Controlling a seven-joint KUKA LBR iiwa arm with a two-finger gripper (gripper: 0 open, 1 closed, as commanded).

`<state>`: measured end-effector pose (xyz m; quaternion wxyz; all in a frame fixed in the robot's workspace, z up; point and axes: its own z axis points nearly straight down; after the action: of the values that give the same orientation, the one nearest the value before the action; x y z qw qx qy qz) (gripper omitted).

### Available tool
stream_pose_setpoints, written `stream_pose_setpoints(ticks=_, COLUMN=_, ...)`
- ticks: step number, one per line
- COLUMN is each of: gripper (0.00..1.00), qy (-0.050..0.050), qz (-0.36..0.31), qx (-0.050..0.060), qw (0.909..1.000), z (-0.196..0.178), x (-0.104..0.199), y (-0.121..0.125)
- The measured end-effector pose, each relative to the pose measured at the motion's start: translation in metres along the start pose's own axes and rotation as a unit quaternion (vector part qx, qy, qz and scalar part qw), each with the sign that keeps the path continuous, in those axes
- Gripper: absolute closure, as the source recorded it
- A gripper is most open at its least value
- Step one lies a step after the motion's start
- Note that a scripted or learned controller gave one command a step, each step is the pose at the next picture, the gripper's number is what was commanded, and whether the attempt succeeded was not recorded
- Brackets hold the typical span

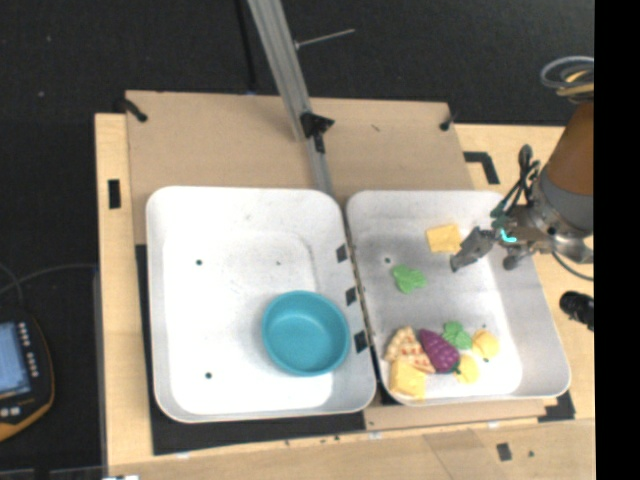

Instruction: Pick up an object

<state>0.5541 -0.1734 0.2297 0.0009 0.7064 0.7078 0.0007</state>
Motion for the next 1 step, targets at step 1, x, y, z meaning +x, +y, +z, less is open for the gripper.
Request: stream_pose_setpoints(ticks=1, gripper=0.0, qy=-0.001, qz=0.001, qx=0.001, qw=1.0, z=0.0398, x=-0.0024, y=-0.0012)
